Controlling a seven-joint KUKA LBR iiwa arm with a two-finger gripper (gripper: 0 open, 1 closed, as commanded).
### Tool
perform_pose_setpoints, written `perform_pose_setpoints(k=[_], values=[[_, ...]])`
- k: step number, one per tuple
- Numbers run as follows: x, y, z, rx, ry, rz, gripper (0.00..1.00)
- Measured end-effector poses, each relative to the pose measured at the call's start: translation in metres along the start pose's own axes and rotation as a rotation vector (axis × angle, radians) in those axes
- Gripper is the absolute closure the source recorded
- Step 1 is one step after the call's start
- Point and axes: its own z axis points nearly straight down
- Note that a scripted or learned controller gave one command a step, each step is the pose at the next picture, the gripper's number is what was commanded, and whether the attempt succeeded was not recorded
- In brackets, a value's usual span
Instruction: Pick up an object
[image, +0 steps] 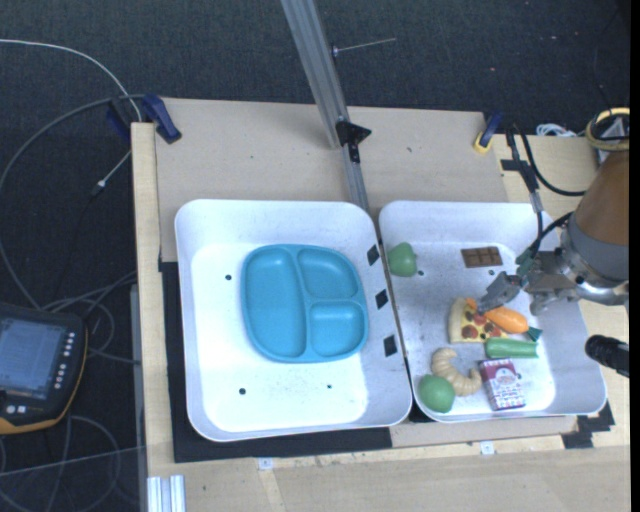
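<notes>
Two white bins sit side by side; the left bin (200, 330) carries a blue divided plate (303, 302); the right bin (440, 225) has the toys; the gripper (503, 291) hovers low just above a pizza slice (468, 322) and carrot (507, 320), its fingers slightly parted and holding nothing; a green cucumber (511, 348), red box (502, 385), croissant (455, 369), two green balls (402, 260) and a brown block (481, 257) lie nearby.
</notes>
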Motion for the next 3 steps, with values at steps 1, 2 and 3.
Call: perform_pose_setpoints(k=[1,2,3], values=[[-0.003,0.009,0.053,-0.001,0.000,0.000,0.00],[-0.003,0.011,0.096,-0.011,-0.002,0.000,0.00],[-0.003,0.013,0.084,-0.017,-0.004,-0.001,1.00]])
